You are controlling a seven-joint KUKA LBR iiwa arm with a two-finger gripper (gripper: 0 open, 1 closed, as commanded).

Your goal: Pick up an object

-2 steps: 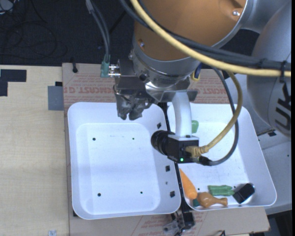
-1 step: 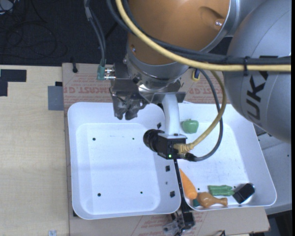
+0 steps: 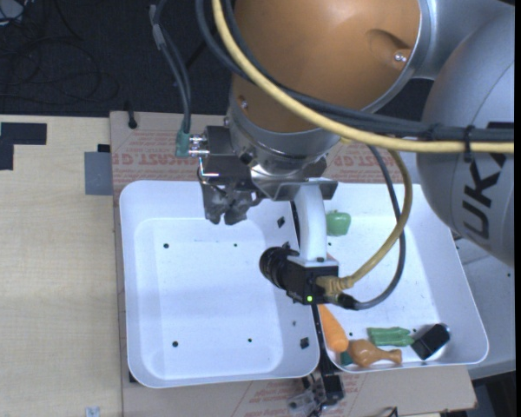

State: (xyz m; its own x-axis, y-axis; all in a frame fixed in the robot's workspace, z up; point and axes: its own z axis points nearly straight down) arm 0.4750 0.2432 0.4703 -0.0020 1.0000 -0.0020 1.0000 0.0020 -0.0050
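- Looming nearest the lens is the arm's orange band, glossy and rounded, with grey casing to its right and a yellow cable looped across it.
- Below the band hangs the hand, a dark metal cluster over the upper edge of the left bin; whether it is apart or together I cannot tell, and nothing shows held in it.
- Both bins are shallow white plastic with smooth, rounded walls; they sit on a pale wood-grain table, with cardboard under them.
- Candidates for the pick all lie in the right bin: a carrot against the dividing wall, a tan piece shaped like a drumstick just beside it, a flat green piece near those, a black block by the front right corner, and a small light-green lump well apart toward the back.
- These look like hard plastic toys, so I judge them light, stiff and somewhat slick, not fragile.
- I judge the carrot best taken across its thicker middle, though the wall crowds it; the black block offers flat, parallel sides and more room.
- A white bracket with a black fitting stands over the divider, near the carrot.
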